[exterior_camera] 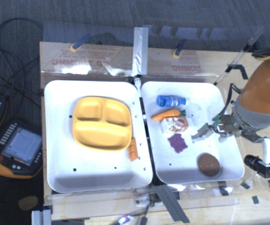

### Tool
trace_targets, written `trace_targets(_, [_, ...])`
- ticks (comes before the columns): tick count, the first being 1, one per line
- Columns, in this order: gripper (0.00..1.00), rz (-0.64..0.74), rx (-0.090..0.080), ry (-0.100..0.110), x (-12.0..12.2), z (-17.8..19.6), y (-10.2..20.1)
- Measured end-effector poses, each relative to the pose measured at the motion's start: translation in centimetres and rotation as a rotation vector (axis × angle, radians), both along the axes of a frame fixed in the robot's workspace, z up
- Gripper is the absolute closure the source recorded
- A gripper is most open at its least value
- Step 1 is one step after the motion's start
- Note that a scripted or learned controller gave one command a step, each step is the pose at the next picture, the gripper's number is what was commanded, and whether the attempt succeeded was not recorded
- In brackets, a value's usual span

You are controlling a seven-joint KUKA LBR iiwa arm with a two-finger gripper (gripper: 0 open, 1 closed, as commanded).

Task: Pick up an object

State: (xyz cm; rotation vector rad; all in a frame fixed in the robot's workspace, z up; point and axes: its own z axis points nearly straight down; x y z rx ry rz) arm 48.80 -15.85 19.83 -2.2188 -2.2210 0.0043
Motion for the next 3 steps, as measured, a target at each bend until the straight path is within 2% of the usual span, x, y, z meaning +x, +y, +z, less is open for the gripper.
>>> trace_targets(1, [0.00, -0.201, 0.001, 0.001, 4.8, -7.2, 5.1])
trace_targets(2, [0.00, 0.048, 0.001, 0.000, 4.2, -9.1, 4.6])
trace_targets(3, [0.00, 0.115, 0.000, -0.009, 4.2, -10.9, 3.6])
